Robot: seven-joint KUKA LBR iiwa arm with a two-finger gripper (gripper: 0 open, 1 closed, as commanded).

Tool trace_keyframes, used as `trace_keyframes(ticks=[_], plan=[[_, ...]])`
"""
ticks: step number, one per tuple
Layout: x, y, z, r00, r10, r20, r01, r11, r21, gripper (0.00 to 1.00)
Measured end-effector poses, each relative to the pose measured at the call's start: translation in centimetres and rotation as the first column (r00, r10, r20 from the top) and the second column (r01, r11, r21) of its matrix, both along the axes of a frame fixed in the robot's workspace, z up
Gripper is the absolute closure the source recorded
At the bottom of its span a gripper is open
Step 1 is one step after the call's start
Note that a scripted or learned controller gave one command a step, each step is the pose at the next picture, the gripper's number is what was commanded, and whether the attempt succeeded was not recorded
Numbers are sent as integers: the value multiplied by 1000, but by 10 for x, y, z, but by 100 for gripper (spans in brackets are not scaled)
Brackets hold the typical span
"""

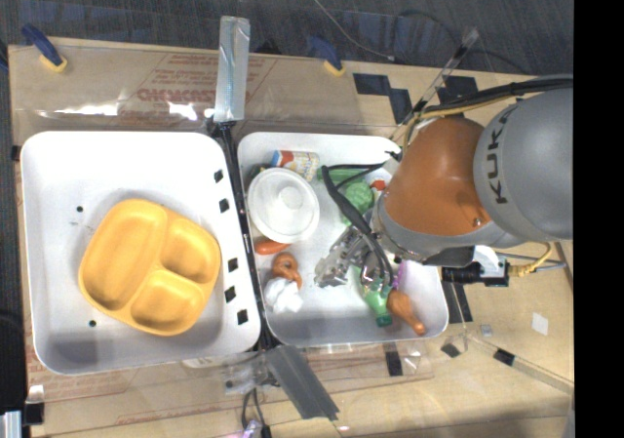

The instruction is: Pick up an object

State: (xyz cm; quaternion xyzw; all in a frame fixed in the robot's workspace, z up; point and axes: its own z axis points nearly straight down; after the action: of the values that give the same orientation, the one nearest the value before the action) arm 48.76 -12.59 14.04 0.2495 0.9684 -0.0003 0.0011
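Observation:
My gripper [336, 265] reaches down into the middle of the right bin [322, 334], below the grey and orange wrist. It hangs over the bin floor, just right of a small orange and white toy [284, 278] and left of a green bottle [375, 300]. An orange carrot-like piece [407, 311] lies beside the bottle near the bin's front right corner. A white bowl [283, 202] stands upright at the bin's back left. A green object [357, 194] is partly hidden under the wrist.
A yellow divided plate [149, 265] fills much of the left bin [49, 163]. A small printed packet [298, 162] lies behind the bowl. Black cables run from the wrist across the right bin. The bulky arm covers the bin's right side.

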Motion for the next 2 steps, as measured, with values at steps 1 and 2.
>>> trace_keyframes(ticks=[1, 2], plan=[[79, 13, 147, 997, -72, 8, 72, 997, 0, 100], [26, 47, 92, 996, -94, -7, 94, 996, 1, 100]])
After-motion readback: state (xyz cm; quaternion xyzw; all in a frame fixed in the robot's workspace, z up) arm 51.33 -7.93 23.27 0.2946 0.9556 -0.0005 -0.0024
